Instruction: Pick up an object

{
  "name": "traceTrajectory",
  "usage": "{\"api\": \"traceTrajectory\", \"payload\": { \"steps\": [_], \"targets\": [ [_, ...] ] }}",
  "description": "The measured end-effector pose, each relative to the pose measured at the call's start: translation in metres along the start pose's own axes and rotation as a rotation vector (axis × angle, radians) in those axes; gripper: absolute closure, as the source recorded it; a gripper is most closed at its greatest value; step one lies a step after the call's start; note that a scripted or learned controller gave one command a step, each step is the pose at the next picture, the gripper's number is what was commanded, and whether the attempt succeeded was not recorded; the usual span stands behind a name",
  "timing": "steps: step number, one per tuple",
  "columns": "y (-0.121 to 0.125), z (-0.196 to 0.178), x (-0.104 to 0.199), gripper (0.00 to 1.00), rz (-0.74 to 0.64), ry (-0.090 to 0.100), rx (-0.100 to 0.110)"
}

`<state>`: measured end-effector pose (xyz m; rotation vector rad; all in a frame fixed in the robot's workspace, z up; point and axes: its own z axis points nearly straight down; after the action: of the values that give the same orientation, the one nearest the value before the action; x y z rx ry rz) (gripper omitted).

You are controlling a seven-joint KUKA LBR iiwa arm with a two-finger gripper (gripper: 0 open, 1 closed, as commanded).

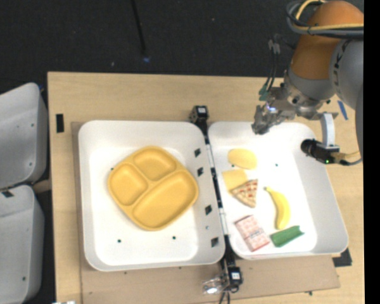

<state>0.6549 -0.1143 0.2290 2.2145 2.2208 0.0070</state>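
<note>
Your pickable objects all lie in the right bin [316,189]. Nearest its far edge you have a pale yellow, rounded flat piece [242,158]. Just below it sits a yellow cheese wedge [231,179], touching a pizza slice [247,194] with a tan crust and red specks. Beside that, toward the bin's right edge, lies a curved yellow banana [278,208]. Near the bin's near edge you see a small pink and white box [251,232] and, next to it, a green pepper-like piece [286,235] just under the banana's tip.

The gripper [263,123] hangs over the right bin's far left corner, apart from every object; you cannot tell how it is set, as it is small and dark.

The left bin [92,189] carries a yellow three-compartment tray [153,187] near its middle.
</note>
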Motion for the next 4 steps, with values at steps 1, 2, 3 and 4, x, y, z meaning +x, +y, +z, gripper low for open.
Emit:
{"api": "traceTrajectory", "payload": {
  "steps": [1, 2, 3, 4],
  "targets": [
    [0.002, -0.044, -0.001, 1.0, -0.001, 0.0, 0.0],
    [-0.017, -0.034, 0.036, 1.0, -0.001, 0.0, 0.007],
    [-0.047, -0.019, 0.083, 1.0, -0.002, 0.001, 0.008],
    [-0.072, -0.027, 0.124, 1.0, -0.003, 0.002, 0.008]
  ]
}}
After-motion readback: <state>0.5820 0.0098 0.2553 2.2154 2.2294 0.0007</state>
